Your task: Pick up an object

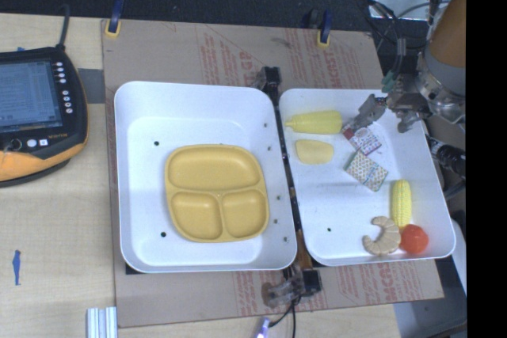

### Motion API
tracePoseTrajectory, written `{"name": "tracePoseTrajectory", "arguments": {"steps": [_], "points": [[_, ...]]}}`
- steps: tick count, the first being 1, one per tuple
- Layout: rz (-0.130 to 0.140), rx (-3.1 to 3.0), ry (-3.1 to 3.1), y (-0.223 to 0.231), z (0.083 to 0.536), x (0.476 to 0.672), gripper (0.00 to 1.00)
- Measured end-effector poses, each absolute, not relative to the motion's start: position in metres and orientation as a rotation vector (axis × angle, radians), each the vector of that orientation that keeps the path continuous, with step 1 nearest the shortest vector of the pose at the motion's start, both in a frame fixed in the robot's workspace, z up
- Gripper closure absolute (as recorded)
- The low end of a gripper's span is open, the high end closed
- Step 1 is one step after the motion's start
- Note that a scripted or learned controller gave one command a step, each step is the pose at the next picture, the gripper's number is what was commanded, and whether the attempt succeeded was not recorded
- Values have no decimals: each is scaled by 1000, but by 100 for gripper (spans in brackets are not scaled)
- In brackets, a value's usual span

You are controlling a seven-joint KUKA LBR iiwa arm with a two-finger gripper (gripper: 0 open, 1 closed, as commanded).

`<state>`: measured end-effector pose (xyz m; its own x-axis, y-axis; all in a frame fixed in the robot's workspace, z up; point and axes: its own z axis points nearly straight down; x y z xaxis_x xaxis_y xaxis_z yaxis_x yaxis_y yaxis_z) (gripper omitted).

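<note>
Gripper (pixel 388 113) hovers open over the right bin (pixel 329 237), top corner, holding nothing. Nearest pick: small packet (pixel 366 141) just below it in the bin. Approach step, I judge; next calls for descending and closing on it.

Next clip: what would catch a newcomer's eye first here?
A big yellow divided plate lies in the left bin. The right bin holds scattered small items, among them a red ball at its near corner. The claw hangs over that bin's far right side.
</note>
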<state>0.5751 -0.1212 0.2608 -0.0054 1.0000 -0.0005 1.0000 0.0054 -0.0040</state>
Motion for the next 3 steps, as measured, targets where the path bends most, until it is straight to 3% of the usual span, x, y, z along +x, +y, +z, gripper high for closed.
{"name": "tracePoseTrajectory", "arguments": {"steps": [1, 2, 3], "points": [[9, -2212, -2223, -156, 111, 537, 0], [2, -2217, -2225, -193, 117, 615, 0], [6, -2215, -2224, -179, 95, 589, 0]]}}
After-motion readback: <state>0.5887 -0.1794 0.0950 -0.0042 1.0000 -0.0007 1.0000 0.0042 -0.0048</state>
